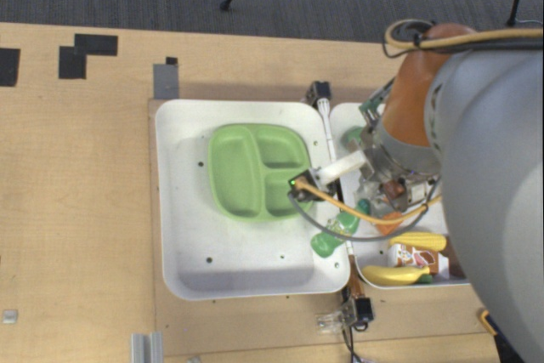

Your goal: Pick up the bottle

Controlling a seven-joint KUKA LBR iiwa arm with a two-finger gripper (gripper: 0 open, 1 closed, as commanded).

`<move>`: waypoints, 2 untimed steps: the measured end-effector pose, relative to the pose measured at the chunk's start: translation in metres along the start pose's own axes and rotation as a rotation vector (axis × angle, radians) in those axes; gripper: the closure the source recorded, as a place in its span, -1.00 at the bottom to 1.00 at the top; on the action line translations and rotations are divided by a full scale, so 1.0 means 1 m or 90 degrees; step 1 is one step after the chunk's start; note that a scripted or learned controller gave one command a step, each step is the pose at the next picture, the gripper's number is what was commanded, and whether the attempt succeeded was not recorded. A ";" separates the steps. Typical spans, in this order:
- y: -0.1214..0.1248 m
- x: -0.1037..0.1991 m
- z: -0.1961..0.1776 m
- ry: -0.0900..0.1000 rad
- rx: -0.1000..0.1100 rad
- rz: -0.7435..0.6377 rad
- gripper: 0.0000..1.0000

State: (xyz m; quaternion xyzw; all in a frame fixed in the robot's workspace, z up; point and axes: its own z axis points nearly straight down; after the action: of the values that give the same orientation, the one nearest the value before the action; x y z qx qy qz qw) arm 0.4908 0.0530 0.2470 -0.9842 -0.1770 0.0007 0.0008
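A green translucent bottle (334, 234) lies tilted across the wall between the two bins, near their front. Its lower end rests in the left bin (183, 208) and its upper end reaches the right bin (367, 275). My gripper (376, 190) hangs over the left part of the right bin, just up and to the right of the bottle. The grey wrist and orange band hide most of it. A white cylinder (338, 168) sticks out from the gripper toward the left bin. A yellow cable (340, 201) loops beside it.
A green divided plate (255, 170) lies in the middle of the left bin. In the right bin's front corner are a banana (395, 275) and a yellow-and-red packet (418, 246). A small green item (353, 134) sits near the right bin's back left.
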 end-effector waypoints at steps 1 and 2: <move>-0.069 0.021 0.055 -0.001 0.000 -0.057 1.00; -0.132 0.046 0.020 0.001 0.000 -0.130 1.00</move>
State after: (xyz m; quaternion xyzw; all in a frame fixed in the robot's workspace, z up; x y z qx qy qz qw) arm 0.4877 0.1928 0.2273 -0.9611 -0.2761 0.0000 0.0008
